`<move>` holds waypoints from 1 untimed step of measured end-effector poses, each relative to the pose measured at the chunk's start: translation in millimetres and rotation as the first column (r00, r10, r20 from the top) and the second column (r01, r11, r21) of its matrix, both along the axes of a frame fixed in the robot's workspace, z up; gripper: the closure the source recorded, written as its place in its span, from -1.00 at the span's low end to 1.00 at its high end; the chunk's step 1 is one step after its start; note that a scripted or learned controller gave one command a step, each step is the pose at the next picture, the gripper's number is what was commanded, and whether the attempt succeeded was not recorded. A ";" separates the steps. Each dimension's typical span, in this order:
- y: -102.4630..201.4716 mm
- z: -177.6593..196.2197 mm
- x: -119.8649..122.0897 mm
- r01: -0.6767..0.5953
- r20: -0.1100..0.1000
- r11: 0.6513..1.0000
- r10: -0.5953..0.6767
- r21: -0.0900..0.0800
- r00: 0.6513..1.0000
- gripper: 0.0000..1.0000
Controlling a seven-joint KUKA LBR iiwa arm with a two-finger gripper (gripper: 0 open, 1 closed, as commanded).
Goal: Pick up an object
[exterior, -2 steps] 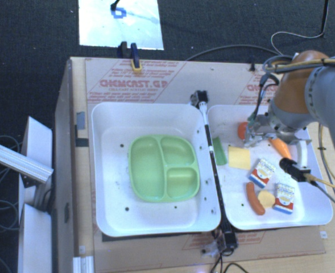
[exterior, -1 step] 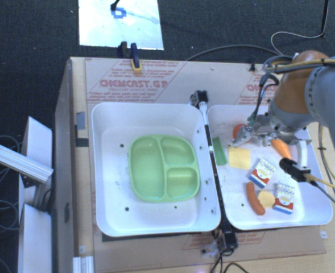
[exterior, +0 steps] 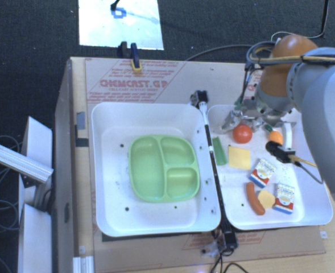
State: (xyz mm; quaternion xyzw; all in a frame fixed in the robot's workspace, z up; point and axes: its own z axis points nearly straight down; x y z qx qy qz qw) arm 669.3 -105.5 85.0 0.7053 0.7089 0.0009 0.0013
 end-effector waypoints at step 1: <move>-0.4 11.4 0.9 -0.003 0.003 1.000 0.003 -0.002 1.000 1.00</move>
